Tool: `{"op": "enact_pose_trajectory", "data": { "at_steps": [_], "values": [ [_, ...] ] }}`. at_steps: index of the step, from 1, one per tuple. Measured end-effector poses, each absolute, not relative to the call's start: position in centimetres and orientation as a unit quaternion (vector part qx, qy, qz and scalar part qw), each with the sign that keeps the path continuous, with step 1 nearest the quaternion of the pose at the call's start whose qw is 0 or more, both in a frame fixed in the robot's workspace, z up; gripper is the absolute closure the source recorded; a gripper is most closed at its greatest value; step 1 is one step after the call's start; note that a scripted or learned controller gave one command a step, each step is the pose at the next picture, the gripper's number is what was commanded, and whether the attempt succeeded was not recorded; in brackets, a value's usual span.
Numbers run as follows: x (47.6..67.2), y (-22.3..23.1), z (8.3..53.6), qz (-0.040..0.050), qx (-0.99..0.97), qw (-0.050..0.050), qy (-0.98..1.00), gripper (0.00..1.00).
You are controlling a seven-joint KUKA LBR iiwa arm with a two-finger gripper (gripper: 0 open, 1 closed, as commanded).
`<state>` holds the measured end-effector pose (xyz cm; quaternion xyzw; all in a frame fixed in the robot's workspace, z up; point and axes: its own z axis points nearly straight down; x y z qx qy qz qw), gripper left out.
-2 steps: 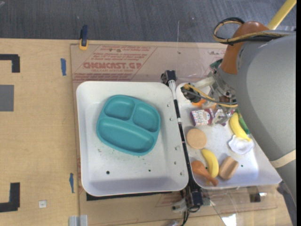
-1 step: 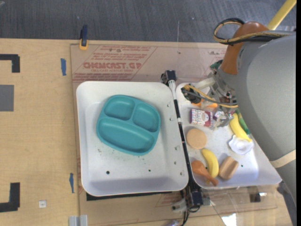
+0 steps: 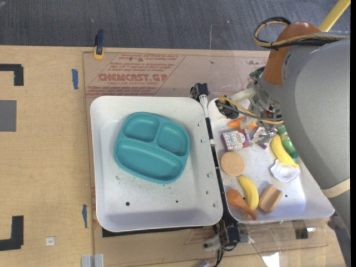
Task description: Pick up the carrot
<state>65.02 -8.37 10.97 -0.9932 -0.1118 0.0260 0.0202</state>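
The grey arm (image 3: pixel 320 104) fills the right side of the scene, its orange band at the far right, and it reaches down over the far end of the right bin (image 3: pixel 295 207). To the left sits the left bin (image 3: pixel 105 166), holding a teal divided plate (image 3: pixel 151 146).

The gripper (image 3: pixel 257 113) hangs low over the far part of the right bin, among cables and shiny parts — how wide it stands, and whether it has anything, I cannot tell from here.

The carrot (image 3: pixel 238 123) looks to be the small orange piece with a green tip lying just on the left of the gripper, at the far end of the right bin, its long axis running roughly left to right. It appears to lie right beside the gripper rather than under it — so the coming move likely turns on a small shift to the left.

Nearer in the same bin lie a purple packet (image 3: pixel 233 140), a round tan cookie (image 3: pixel 232 163), two bananas (image 3: pixel 250 191) and an orange drumstick-like piece (image 3: pixel 240 202) at the near end, well apart from the gripper.
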Motion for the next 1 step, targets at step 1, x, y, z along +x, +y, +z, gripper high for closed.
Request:
{"op": "enact_pose_trajectory", "data": {
  "at_steps": [1],
  "values": [
    [63.32,-3.98,18.85,-0.001,-0.994,0.003,-0.106,1.0]
  ]
}}
